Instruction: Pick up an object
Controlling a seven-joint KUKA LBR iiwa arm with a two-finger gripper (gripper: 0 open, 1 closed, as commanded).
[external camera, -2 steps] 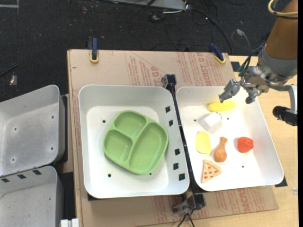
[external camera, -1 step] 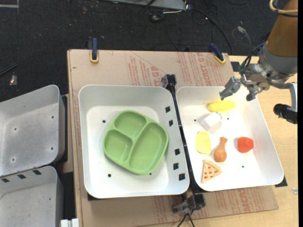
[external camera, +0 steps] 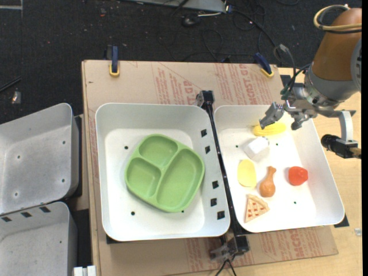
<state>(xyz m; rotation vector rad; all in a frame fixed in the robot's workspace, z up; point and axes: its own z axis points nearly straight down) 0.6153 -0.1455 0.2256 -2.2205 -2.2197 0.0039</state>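
Banana (external camera: 271, 129), yellow toy, is lying at the far edge of the right bin (external camera: 328, 171), just past a white block (external camera: 256, 147); looking light, rigid, smooth plastic, likely slippery. Hand (external camera: 283, 117) is hovering over it with fingers spread, gripping nothing. Pinching across its narrow middle is looking safest.

Grey arm (external camera: 336, 79) with an orange band, dark cables, and a metal-grey pincer (external camera: 283, 118).
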